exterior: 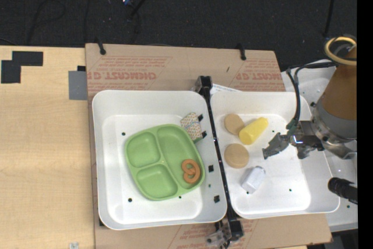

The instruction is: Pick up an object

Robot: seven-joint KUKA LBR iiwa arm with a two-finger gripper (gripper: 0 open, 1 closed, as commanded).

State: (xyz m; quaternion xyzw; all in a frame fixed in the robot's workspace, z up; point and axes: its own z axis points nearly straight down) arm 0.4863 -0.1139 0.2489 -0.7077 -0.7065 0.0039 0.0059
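Pale block point(252, 178) (lowest), tool point(278, 147) near yellow cylinder point(253, 130), grasping nothing

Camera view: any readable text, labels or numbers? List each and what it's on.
"CHEMCAST" printed in red, upside down from this camera, twice on the cardboard sheet behind the bins; the right-hand print is fainter.
Red print on the cardboard's front edge: too small to read.
No readable text elsewhere.

A lime-green divided plate point(157, 163) is seen in the white left bin point(111, 125), with an orange pretzel point(190, 170) on it. Two tan discs point(235, 123), a yellow cylinder point(253, 130) and a pale grey-white block point(253, 178) are seen in the white right bin point(291, 195).
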